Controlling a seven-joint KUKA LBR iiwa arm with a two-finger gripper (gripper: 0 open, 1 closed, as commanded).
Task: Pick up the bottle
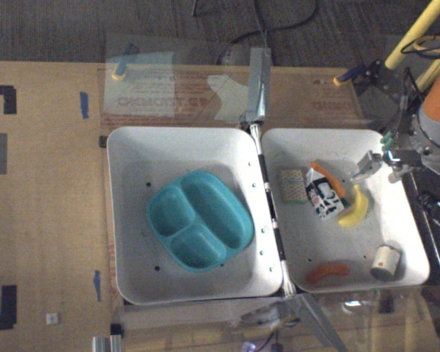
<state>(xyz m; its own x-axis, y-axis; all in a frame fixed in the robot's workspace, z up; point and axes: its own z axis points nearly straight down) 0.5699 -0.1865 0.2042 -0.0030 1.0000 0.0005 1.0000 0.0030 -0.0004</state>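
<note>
Your target, the bottle [386, 262], lies on its side near the right bin's [293, 139] front right corner, a small grey-white cylinder with its darker round end turned toward the front edge. Nothing touches it; the closest neighbour is an orange sausage [328, 273], off to its left along the front edge.

The gripper [372, 164] sits over the same bin, close to its right edge and toward the back, above the floor and holding nothing you can see. Whether it is open or closed you cannot tell from here; it is too small and blurred.

Just left of it lie a banana [354, 208], a black-and-white carton [323, 198] with a carrot [328, 180] across its top, and a small patterned packet [293, 185]. The left bin [125, 152] holds a teal divided plate [199, 219].

You are likely in the approach step, with no grasp made. The next move calls for travelling along the right edge toward the front corner, centring over the bottle, and squaring the grip across its body before lowering. Mind the nearby bin wall, and expect a round bottle to roll.
</note>
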